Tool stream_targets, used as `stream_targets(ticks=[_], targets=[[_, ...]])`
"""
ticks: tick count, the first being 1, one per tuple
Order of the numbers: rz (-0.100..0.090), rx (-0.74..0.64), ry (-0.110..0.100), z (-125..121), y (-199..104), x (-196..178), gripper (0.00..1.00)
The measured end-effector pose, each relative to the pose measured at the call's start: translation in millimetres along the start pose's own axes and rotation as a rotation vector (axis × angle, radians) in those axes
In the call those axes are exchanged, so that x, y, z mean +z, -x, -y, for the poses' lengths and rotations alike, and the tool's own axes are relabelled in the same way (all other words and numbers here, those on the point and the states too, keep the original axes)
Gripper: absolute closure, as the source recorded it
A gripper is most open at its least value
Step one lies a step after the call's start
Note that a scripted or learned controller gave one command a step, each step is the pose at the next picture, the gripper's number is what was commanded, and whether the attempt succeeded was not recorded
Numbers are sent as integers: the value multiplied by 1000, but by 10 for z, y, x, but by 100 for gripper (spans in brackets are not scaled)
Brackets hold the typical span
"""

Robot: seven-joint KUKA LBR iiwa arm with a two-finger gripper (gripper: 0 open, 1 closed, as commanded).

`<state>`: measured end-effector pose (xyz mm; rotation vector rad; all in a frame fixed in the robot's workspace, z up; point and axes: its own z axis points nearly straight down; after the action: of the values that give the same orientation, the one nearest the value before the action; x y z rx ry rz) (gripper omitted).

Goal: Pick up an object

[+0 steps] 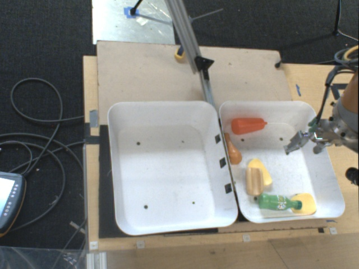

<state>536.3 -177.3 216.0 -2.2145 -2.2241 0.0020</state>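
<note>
Hovering at the right bin's (pixel 331 167) right rim, end effector (pixel 300 140) gripping nothing, finger state impossible to tell, while facing the orange carrot-like piece (pixel 247 125) lying left of it, long axis running left-right across the bin.

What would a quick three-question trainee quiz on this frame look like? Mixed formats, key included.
1. True or false: the green bottle lies in the left bin.
2. Which item lies nearest the right bin's far wall? A) orange carrot-shaped item B) green bottle C) hot dog toy
3. Fill in: the gripper hangs over the ___ bin.

Key: 1 false; 2 A; 3 right.
</note>
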Motion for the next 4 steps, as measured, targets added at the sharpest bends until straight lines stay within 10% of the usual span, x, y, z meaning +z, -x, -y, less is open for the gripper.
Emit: stream_targets(ticks=[4], targets=[[0,4,0,-24,-30,1275,0]])
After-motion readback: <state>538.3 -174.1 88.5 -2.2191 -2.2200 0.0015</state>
